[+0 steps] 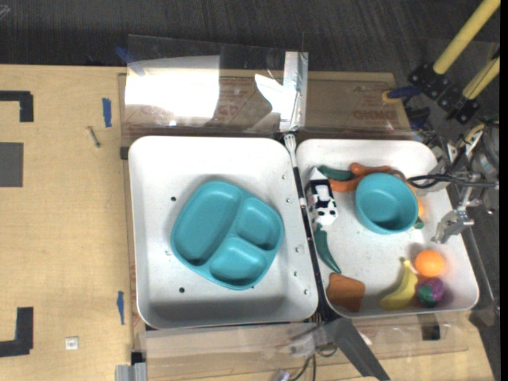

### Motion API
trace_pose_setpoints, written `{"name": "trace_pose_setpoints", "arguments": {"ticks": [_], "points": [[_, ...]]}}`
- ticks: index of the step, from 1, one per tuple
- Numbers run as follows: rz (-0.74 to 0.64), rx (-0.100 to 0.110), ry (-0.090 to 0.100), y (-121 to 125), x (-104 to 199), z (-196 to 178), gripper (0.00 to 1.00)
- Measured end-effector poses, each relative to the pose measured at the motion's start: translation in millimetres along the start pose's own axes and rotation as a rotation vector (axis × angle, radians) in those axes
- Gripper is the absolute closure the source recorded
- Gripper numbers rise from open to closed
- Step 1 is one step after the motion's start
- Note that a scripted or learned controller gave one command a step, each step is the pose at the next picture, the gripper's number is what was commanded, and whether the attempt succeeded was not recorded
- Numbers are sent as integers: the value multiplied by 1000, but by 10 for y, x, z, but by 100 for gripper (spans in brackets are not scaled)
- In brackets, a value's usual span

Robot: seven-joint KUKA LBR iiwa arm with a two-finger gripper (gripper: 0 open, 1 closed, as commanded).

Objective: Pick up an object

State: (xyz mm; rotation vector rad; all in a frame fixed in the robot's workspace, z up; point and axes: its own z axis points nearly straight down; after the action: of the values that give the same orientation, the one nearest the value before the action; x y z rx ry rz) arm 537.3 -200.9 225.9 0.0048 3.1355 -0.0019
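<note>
1. Fingers [451,227] sit low at the right rim of the right bin [373,252], on the grey arm [476,173] reaching in from the right. Nothing can be seen between them. How far open they are cannot be told; the detail is too small and cluttered by cables.
2. Nearest candidate is the orange [429,263], just below the fingers, near the bin's right wall.
3. Judgement: the orange is round and may roll. Come straight down, centre over it and close across its widest part.
4. Obstruction: the banana [401,288] touches or nearly touches the orange on its left, and a purple-green toy [431,292] lies just under it. With the wall on the right, a finger could land on any of these; the clearest line looks to be top-to-bottom of the view.
5. The bowl [386,202] stands near, up-left of the fingers, with a carrot [357,173] at its upper-left edge.
6. Further left in the bin: a black-and-white toy [321,201], a green strip [325,244] and a brown piece [345,290], all apart from the orange.
7. The left bin [159,173] holds a divided plate [228,232], well apart.
</note>
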Motion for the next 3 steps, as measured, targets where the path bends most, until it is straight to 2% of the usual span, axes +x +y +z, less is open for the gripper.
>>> {"name": "trace_pose_setpoints", "arguments": {"ticks": [1,2,3], "points": [[40,3,-8,-224,-220,1354,0],[33,-3,-16,-169,-268,1197,100],[279,-1,-2,281,-978,58,100]]}}
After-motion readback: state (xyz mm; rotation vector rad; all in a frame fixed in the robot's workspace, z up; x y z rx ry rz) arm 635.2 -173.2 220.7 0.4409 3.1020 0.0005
